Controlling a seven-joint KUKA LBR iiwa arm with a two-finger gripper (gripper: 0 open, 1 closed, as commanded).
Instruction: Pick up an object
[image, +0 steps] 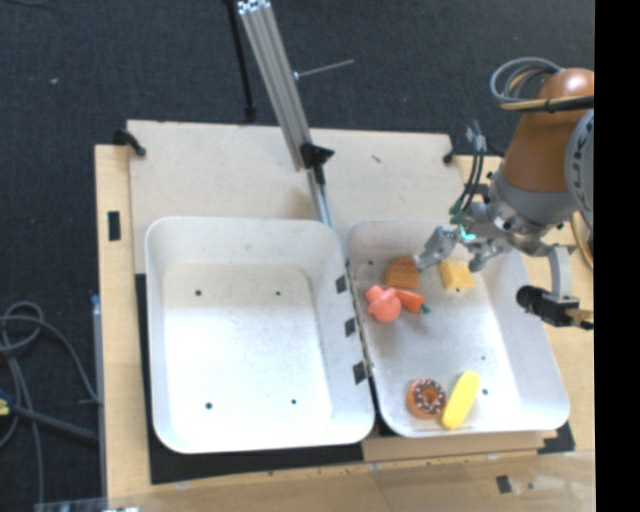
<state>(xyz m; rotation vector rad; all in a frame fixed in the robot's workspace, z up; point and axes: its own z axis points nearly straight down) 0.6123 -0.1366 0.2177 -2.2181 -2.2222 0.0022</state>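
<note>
Your gripper hovered, fingers spread, above the yellow block in the frame's right bin. Nothing was held; descending and closing looked next.

Two bins sit side by side on the bench. In the right bin, a bread piece, radish and cheese cube lie near its far edge; a doughnut and banana touch by its near edge.

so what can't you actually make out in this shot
- Gripper, camera view: too small and blurred to tell whether it touches the yellow block.
- Brown object: pink toy overlaps its lower edge; identity unclear.
- Arm: its base is cut off by the right edge.
</note>
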